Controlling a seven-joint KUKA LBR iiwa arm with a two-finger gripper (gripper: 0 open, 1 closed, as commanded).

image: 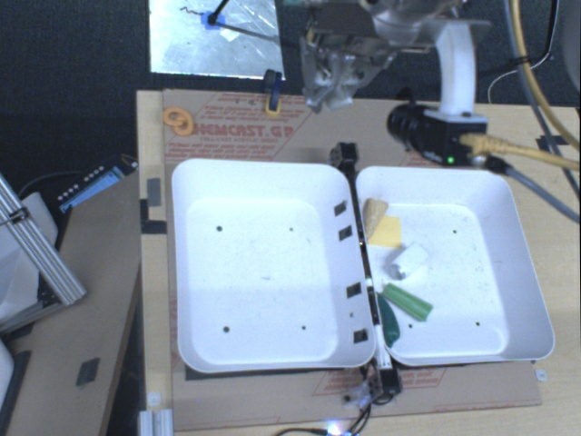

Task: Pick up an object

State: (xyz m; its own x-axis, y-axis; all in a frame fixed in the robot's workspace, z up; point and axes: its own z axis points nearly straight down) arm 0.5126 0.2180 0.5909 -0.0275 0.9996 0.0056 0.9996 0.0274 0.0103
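Gripper [329, 94] parked high above bench, beyond bins' far edge; jaw state: cannot tell, blurred. Nothing seen held. 4 candidate objects clustered at right bin's [508, 243] left side: yellow block [386, 232], white piece [408, 262], green cylinder [407, 302], tan cone [374, 213]. Left bin [209, 198] bare. Pick not yet begun.

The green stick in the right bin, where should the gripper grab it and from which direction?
Probably the green stick at its middle, coming straight down, fingers across its narrow width. It lies flat and slanted, its upper end near the small white block, so mid-length looks clearest.
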